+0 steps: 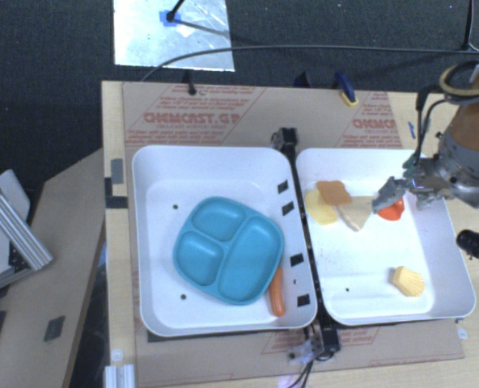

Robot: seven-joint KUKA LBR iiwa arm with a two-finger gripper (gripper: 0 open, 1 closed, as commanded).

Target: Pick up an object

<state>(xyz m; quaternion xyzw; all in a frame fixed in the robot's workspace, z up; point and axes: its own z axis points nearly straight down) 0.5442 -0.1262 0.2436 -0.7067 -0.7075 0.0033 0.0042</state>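
From my station I count two white bins on the table: the left bin (154, 217) and the right bin (442, 257). The left one carries one blue divided plate (227, 249) and one orange carrot-like stick (277, 291) at its near right. In the right bin I count five small food pieces: one yellow round piece (320, 208), one orange-brown slice (332, 191), one pale wedge (357, 213), one red piece (392, 210), and one yellow ridged piece (408, 280) nearer me.

glossy white plastic bins (223, 164), matt blue plastic plate (227, 249), brown cardboard (191, 115)
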